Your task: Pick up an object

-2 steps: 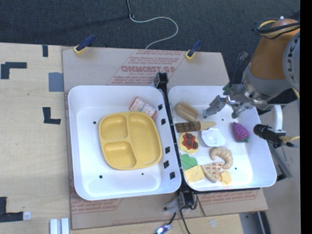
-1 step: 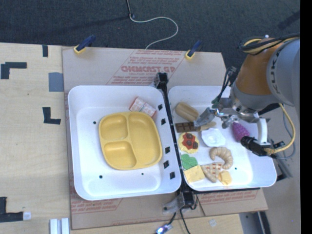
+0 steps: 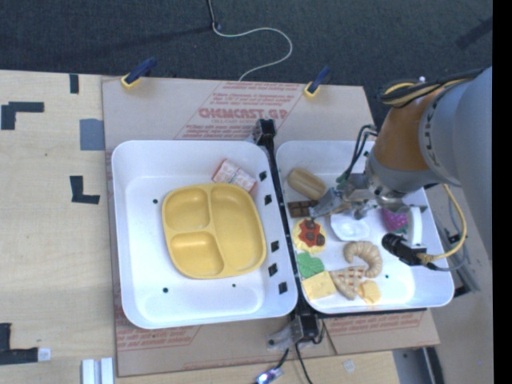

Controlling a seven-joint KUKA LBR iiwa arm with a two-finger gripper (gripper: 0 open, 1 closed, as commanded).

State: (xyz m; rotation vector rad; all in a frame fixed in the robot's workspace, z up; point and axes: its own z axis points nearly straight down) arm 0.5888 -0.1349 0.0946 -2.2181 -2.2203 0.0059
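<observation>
Arm lowered into the right bin among toy food; nothing seen between its fingers.

The arm (image 3: 436, 134), grey with an orange band, enters from the right and bends down over the right bin (image 3: 416, 298); the left bin (image 3: 136, 294) holds a yellow divided plate (image 3: 213, 230) near its centre and a small wrapped packet (image 3: 234, 174) just beyond the plate's far edge; in the right bin lie a brown bread roll (image 3: 306, 182), a croissant (image 3: 364, 254), a waffle piece (image 3: 350, 279), a pizza slice (image 3: 310, 234) and a purple item (image 3: 394, 217); the gripper (image 3: 336, 204) sits low beside the roll, near the divider; whether its fingers are apart or together cannot be told.
</observation>
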